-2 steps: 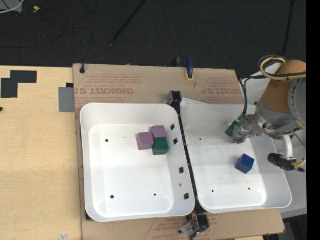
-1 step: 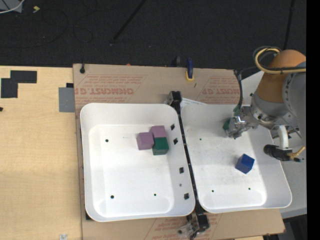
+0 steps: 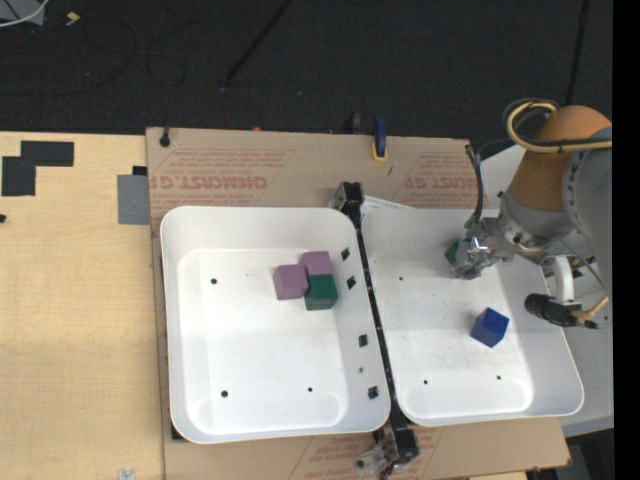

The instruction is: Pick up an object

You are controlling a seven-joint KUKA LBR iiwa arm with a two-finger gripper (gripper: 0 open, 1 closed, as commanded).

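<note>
While the gripper hangs over the right bin, its state unclear, the blue block lies near, apart.

Even overhead light, 2 white bins bright with mild glare, soft shadow on left bench, dark background, slightly soft focus

Two shallow white bins sit side by side on a cardboard sheet that covers the right part of the wooden table. A blue clamp grips the sheet's far edge. Black patches and a grey patch mark the table's far left corner. Cables trail over the dark floor beyond the table.
</note>
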